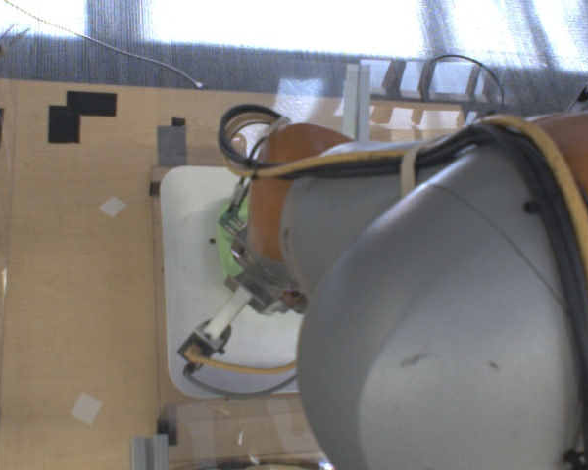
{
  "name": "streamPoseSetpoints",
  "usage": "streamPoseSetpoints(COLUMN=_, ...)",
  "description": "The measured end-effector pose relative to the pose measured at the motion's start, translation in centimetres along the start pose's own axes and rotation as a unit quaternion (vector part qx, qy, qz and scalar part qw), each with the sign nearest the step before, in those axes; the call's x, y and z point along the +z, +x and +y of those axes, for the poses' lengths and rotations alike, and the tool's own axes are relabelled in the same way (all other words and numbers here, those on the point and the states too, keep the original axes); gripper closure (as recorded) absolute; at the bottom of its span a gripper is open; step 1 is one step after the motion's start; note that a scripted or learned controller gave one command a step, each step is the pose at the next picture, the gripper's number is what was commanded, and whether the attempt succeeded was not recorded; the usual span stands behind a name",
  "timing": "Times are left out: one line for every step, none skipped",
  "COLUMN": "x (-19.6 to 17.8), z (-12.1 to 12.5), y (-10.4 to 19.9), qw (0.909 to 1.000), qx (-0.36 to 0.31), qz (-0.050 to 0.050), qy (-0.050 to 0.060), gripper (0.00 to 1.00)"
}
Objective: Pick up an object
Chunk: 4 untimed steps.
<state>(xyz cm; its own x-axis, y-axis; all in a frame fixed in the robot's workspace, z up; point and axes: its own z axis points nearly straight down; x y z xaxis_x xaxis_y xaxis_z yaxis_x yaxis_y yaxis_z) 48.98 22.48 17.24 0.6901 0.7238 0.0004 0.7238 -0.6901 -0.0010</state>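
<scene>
**Pincer down in white bin, green object right at it, grip state unreadable**

Pincer (pixel 239 231) sits low inside the white bin (pixel 181 262), at the end of the grey arm (pixel 451 292). The arm's bulk takes up the view right of the pincer. Orange band (pixel 274 179) is just above and right of the pincer, covering most of it. Cannot tell whether the pincer is wide, narrow or holding anything, as its tip is masked by the wrist.

Green object (pixel 221 248) is the task's thing. It lies on the bin floor just left of and slightly below the pincer, with only a thin strip of it showing. It looks to touch the pincer or pass under it, but cannot tell which. Its exact kind is too hidden to name.

Bare bin floor runs left of and below the pincer, out to the rounded rim. The wooden bench (pixel 69 292) lies beyond that rim, well left of the pincer. A black L-shaped mark (pixel 78 116) sits on the bench, far up-left of the pincer. A small grey block (pixel 172 145) stands at the bin's corner, above and left of the pincer.
</scene>
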Motion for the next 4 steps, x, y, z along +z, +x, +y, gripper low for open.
streamPoseSetpoints(x=-0.1, z=0.0, y=1.4, qw=0.9612, qx=0.276, qz=0.001, qy=0.001, gripper=1.0)
streamPoseSetpoints(x=-1.1, z=0.2, y=1.5, qw=0.9613, qx=0.276, qz=0.002, qy=0.001, gripper=1.0)
streamPoseSetpoints(x=-2.2, z=0.3, y=1.6, qw=0.9613, qx=0.275, qz=0.004, qy=0.001, gripper=1.0)
streamPoseSetpoints(x=-3.3, z=0.4, y=1.7, qw=0.9613, qx=0.275, qz=0.005, qy=0.002, gripper=1.0)
